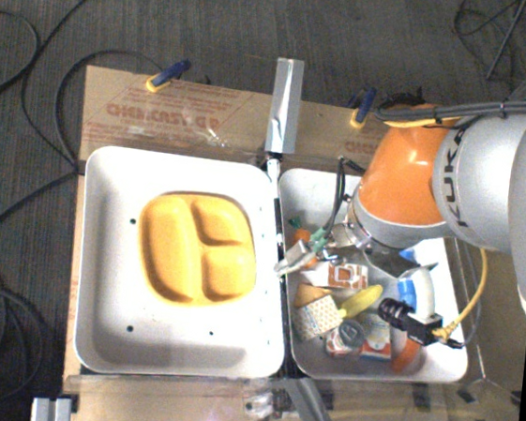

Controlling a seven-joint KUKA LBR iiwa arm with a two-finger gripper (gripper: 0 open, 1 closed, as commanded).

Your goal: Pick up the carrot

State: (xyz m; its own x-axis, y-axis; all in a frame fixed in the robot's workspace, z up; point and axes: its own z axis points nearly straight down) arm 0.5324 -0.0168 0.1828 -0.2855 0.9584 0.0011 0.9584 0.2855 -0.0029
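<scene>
A small orange piece with a green tip, which looks like the carrot [304,235], lies by the left wall of the right bin [452,373]. My gripper [298,254] is low in that bin, just below and against it, and partly covers it. Whether the carrot is in the gripper's grasp is hidden. The grey arm with its orange band [403,178] hangs over the bin's back half.
The right bin holds several items: a yellow banana [362,300], an orange-and-white box [346,277], a blue-and-white bottle [410,292], a tan cone [313,300] and an orange-red thing [407,356]. The left bin [89,327] holds a yellow divided tray [199,248].
</scene>
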